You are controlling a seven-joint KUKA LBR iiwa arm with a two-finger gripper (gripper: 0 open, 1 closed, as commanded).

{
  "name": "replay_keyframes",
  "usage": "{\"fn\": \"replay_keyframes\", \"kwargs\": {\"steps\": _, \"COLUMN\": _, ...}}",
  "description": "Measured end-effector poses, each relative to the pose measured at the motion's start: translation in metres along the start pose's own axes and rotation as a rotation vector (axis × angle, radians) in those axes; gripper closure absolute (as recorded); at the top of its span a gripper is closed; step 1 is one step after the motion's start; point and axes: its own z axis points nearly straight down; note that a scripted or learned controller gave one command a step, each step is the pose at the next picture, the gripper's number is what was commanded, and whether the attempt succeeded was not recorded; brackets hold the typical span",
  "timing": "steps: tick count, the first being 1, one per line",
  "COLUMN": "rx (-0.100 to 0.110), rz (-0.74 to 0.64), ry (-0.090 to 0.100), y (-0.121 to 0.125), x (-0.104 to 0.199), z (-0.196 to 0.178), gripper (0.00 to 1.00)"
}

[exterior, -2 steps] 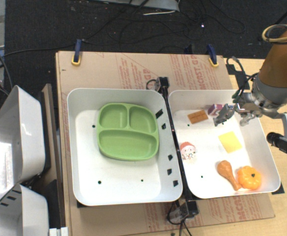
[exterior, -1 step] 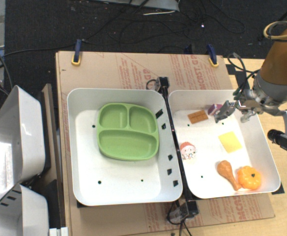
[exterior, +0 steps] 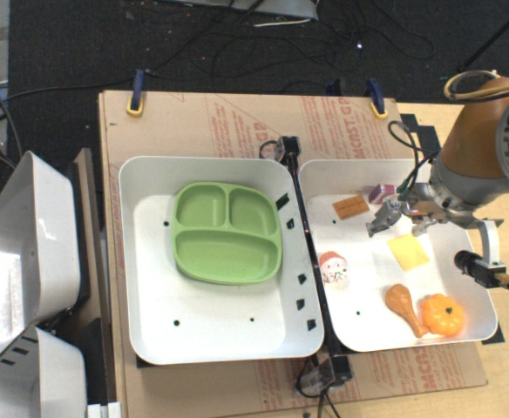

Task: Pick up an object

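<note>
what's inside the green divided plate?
Nothing visible: all three compartments of the green divided plate look bare. It lies flat in the left bin, hiding the floor beneath it.

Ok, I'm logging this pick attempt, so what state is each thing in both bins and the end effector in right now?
End effector: open, holding nothing, above the right bin.
Green divided plate: flat in the left bin, compartments bare.
Yellow block: lying flat, just below the end effector.
Brown cracker: flat, untouched.
Purple item: partly hidden.
Drumstick: on its side.
Orange pumpkin: upright.
Pink-white toy: resting by the divider.
</note>
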Motion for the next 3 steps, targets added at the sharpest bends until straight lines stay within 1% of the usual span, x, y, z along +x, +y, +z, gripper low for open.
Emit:
{"fn": "replay_keyframes", "kwargs": {"steps": 1, "rx": 0.000, "rz": 0.000, "ry": 0.000, "y": 0.000, "x": 0.001, "z": 0.051, "gripper": 0.00}}
{"fn": "replay_keyframes", "kwargs": {"steps": 2, "rx": -0.004, "rz": 0.000, "ry": -0.001, "y": 0.001, "x": 0.000, "z": 0.038, "gripper": 1.00}}
{"fn": "replay_keyframes", "kwargs": {"steps": 3, "rx": -0.009, "rz": -0.003, "ry": -0.002, "y": 0.008, "x": -0.006, "z": -0.017, "gripper": 1.00}}
